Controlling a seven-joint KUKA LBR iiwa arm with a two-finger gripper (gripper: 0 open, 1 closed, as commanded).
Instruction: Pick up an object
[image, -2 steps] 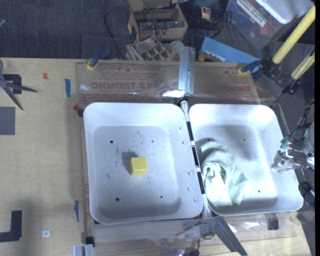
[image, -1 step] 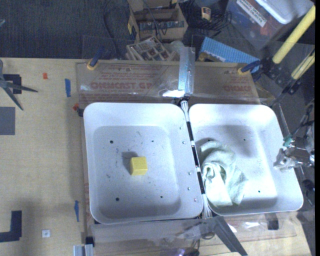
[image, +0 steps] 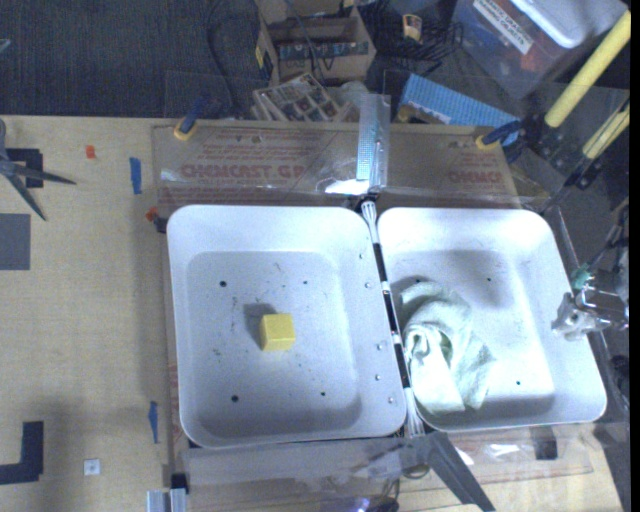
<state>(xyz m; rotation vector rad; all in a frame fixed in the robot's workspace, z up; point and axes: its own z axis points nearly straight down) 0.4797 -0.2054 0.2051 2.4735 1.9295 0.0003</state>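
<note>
Two bins, two objects, nothing visibly held.
Small yellow foam cube (image: 278, 332) lies mid-floor of the left shallow white bin (image: 200, 235); crumpled white-green cloth (image: 443, 345) fills the neighbouring bin's near side. My gripper's state: cannot tell.

Red letters run along the clear plastic sheet (image: 270, 165) behind the two white bins. They look like "CHEMCAST GP", but they are faint and hard to read for sure. More red letters stand on the same kind of sheet (image: 470, 175) to the right, too blurred to read. No other words or numbers can be read.
</note>
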